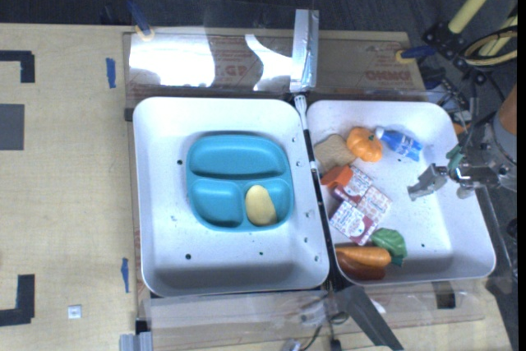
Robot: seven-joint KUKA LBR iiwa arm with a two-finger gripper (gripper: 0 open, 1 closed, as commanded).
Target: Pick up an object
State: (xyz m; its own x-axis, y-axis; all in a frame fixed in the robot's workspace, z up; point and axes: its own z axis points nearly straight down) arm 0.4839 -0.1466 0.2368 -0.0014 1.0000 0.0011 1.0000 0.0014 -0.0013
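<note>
Gripper (429, 181) hovers over right bin (472, 247), fingers apart, holding nothing. Blue bottle (400, 143) sits near, up-left; red packets (360, 205) lie further left.

Robotics lab: plywood bench (57, 177), taped markers, white bins (164, 259), loose cables (485, 45).
</note>
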